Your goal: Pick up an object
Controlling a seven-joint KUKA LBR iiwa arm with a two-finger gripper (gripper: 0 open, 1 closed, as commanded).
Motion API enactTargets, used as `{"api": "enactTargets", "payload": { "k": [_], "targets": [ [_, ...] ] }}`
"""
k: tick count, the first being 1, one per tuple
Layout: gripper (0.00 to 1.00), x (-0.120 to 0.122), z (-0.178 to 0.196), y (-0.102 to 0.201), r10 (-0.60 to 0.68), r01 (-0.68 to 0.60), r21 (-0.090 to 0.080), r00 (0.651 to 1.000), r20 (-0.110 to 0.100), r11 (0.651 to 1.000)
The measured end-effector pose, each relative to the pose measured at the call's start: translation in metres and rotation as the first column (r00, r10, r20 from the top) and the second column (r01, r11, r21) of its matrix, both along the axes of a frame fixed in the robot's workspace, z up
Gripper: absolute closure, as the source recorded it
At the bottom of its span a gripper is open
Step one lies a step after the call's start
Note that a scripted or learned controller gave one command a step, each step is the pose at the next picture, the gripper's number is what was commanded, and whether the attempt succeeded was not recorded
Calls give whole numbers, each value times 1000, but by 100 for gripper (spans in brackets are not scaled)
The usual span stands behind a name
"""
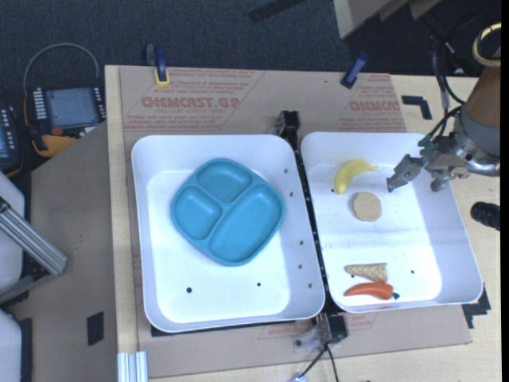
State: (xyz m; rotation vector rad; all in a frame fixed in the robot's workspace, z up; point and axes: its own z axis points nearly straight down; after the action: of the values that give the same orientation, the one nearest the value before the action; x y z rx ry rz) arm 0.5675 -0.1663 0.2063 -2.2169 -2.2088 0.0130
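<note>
the yellow banana (353, 173) lies at the far end of the right bin (453, 237), just left of our gripper (417, 175), whose fingers spread apart with nothing between them. a round tan cookie (367, 206) sits just nearer than the banana; a cone-shaped piece (367, 271) and an orange carrot (369, 290) lie by the near wall. we judge the banana the handiest pick: we centre over its middle, straddle its width, descend fully, then close. the blue plate (228, 210) rests in the left bin (151, 213)

Two white bins (159, 213) look like smooth, faintly glossy plastic; the blue divided plate (228, 211) matt plastic; the bench (238, 102) under them brown paper-faced board, printed red, dull
</note>
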Motion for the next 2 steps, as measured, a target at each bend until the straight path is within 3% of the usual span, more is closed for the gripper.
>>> {"api": "enactTargets", "payload": {
  "k": [1,2],
  "targets": [
    [0,3,8,0,4,-4,-3,1000,15,1000],
    [0,1,-51,8,4,-4,-1,1000,10,1000]
  ]
}}
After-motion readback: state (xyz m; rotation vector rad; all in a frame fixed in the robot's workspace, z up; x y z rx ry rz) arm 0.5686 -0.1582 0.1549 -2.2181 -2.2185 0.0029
